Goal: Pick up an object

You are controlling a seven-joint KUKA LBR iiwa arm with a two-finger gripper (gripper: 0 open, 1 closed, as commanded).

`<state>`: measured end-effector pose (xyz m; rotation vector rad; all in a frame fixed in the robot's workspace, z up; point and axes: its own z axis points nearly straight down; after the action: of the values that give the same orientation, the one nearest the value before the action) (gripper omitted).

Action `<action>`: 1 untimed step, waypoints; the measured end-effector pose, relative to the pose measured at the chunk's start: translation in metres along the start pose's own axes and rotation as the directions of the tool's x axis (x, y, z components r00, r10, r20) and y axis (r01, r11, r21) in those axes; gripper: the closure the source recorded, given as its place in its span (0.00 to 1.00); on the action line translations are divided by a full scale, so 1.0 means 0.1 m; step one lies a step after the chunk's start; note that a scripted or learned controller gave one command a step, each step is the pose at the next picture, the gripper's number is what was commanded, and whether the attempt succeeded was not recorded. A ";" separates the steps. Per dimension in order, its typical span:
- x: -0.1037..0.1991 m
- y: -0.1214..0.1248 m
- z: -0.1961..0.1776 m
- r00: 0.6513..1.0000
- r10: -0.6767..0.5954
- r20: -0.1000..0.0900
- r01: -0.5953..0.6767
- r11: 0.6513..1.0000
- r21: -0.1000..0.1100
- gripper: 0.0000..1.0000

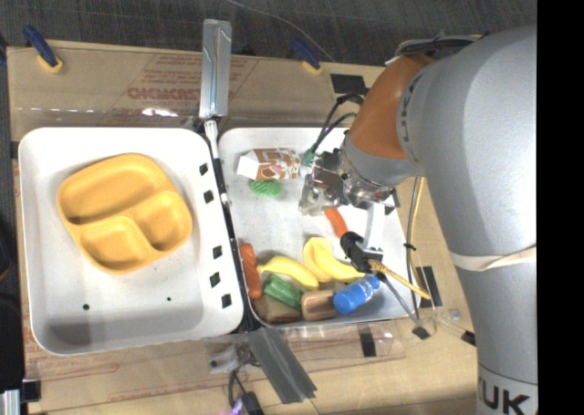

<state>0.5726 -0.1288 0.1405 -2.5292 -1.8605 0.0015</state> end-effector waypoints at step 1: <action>-0.03 0.02 -0.19 0.999 0.037 0.000 -0.037 0.999 0.000 1.00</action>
<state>0.5739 -0.1325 0.1593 -2.5633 -1.8128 0.0019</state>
